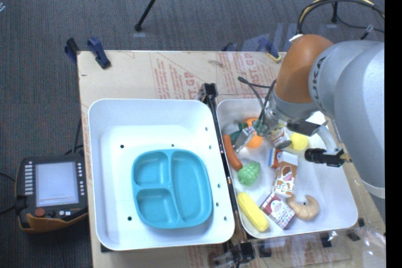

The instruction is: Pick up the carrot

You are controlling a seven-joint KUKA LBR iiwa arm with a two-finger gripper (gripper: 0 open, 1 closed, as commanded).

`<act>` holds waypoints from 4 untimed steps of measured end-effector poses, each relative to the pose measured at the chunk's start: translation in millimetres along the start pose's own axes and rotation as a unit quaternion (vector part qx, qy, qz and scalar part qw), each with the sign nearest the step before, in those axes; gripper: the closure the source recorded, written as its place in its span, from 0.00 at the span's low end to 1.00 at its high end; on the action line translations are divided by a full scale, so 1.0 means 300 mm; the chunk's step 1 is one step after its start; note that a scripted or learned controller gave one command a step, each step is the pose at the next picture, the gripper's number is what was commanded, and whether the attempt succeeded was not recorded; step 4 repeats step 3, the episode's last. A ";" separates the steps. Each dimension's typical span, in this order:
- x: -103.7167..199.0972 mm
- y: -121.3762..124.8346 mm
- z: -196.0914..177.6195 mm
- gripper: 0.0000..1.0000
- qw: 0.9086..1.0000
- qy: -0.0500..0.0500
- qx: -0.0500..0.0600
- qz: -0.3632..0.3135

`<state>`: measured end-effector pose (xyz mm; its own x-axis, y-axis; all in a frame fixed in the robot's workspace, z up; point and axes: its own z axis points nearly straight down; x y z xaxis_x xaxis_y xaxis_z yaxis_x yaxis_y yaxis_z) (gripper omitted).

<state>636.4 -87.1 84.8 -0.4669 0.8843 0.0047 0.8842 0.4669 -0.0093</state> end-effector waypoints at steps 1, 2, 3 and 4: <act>0.005 0.009 -0.031 1.00 1.000 -0.002 -0.001 -0.004; 0.221 -0.251 -0.335 1.00 0.964 0.000 -0.003 0.264; 0.443 -0.141 -0.328 1.00 0.902 0.000 -0.001 0.431; 0.443 -0.141 -0.328 1.00 0.902 0.000 -0.001 0.431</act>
